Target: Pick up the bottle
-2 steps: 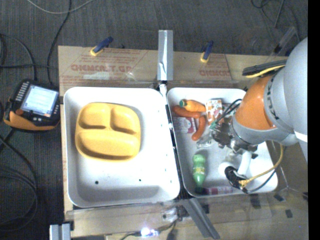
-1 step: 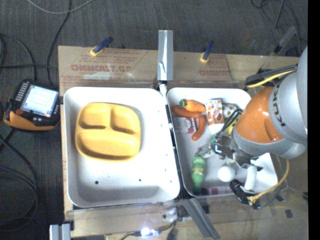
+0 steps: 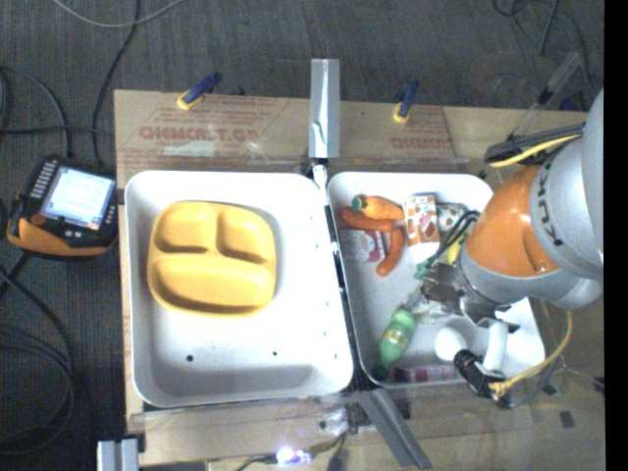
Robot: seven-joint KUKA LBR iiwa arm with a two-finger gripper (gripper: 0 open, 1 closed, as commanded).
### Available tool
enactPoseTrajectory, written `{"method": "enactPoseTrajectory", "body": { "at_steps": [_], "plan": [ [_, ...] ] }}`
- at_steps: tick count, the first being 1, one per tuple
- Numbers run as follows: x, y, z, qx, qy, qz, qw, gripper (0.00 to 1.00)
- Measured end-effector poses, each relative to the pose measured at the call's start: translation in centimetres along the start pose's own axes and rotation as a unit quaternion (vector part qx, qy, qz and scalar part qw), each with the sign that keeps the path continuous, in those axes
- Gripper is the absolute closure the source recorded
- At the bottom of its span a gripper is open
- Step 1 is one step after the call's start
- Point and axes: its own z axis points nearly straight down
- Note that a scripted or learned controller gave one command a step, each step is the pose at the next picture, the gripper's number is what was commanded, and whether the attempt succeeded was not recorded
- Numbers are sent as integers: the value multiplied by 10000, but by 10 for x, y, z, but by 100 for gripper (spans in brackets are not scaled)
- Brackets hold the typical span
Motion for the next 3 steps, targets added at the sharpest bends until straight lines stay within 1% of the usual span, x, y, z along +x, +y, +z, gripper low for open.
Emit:
{"method": "enactPoseTrajectory", "body": {
  "at_steps": [1, 2, 3],
  "plan": [
    [0, 0, 0, 2, 0, 1, 10000, 0],
    [15, -7, 9, 4, -38, -370, 9993, 0],
    [18, -7, 9, 1, -26, -382, 9993, 0]
  ]
}}
